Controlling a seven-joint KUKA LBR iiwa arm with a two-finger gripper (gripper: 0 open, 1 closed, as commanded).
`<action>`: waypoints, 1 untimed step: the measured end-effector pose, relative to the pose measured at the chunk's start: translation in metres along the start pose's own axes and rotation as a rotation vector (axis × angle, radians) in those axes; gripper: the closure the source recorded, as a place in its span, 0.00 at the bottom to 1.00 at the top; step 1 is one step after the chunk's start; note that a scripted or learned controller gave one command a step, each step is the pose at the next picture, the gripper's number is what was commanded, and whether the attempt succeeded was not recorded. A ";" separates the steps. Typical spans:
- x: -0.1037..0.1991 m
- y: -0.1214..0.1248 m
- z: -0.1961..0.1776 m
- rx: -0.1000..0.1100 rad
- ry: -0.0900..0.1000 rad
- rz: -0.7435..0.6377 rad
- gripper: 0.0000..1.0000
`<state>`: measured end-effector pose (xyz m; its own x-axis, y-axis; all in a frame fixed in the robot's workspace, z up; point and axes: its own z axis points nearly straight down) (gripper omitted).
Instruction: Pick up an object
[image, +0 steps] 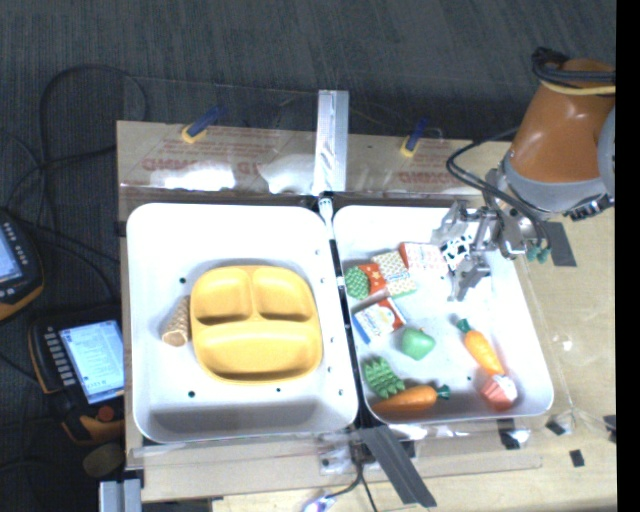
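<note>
Two carrots (482, 350) flank bare floor beside the right bin's rim (540, 360).

The arm (562, 120) is cut off by the top right corner, so I see just its orange band and grey wrist. The gripper (468, 262) hangs over the right bin (535, 345), too small and cluttered with cables to tell how it stands; a black-and-white spotted thing (458, 250) sits against it, and I cannot tell whether it is held or just lies beneath. The yellow tray (256, 320) in the left bin (150, 300) hides part of a tan cone-like thing (177, 322). The small cartons (392, 280) are too blurred to read. A handheld screen (12, 262) is cut off at the left edge.
</note>
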<state>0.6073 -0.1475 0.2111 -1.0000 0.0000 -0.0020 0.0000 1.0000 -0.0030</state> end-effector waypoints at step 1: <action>0.040 -0.006 0.117 0.001 -0.001 -0.013 0.00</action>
<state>0.5678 -0.1539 0.0942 -0.9999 -0.0131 -0.0025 -0.0131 0.9999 -0.0038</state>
